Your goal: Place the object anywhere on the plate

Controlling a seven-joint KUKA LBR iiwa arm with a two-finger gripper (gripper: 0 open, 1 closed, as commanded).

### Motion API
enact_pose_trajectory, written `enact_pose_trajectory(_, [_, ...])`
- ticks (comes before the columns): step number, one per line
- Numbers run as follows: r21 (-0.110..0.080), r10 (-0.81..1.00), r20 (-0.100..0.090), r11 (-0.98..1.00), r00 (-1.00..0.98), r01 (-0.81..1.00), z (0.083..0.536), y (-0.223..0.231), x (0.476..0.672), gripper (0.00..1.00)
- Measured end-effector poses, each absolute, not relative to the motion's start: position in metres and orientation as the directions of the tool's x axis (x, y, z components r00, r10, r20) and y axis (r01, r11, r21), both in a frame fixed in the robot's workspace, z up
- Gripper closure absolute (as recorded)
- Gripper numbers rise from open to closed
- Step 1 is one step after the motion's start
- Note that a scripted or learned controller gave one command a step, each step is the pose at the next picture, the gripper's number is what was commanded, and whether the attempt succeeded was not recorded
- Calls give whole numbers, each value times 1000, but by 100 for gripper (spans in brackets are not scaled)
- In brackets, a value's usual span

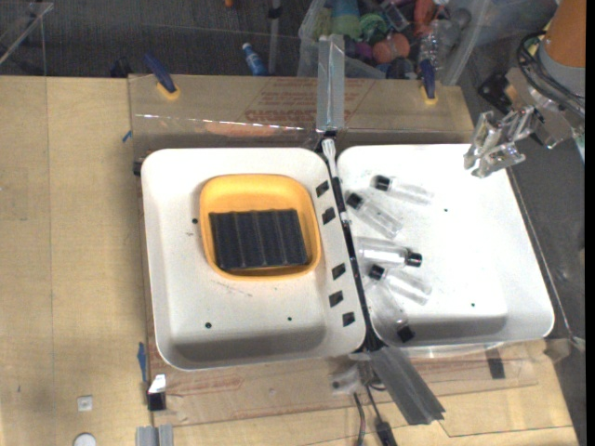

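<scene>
The hand (490, 147) hovers at the right bin's (483, 295) far corner; its grip state cannot be determined. Clear vials (389, 258) lie clustered there, risking slipped grasps short of the yellow plate (216, 193).

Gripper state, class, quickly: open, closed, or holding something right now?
Gripper: cannot be told; it hangs above the right bin's far right corner, apart from the clear vials.

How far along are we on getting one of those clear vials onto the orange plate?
Nothing looks done yet: the orange plate in the left bin carries only a dark ribbed block. The clear vials all lie in the right bin. The gripper hangs over that bin's upper right corner, with nothing visibly in it. Picking, carrying and placing all remain.
</scene>
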State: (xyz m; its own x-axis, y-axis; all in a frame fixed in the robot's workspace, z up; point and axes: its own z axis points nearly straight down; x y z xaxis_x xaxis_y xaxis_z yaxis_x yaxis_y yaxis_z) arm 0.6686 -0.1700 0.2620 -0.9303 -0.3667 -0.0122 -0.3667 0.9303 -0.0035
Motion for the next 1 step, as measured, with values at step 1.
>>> enact_pose_trajectory(1, [0,-643,-6,766,-766,-643,219,-210,668,100])
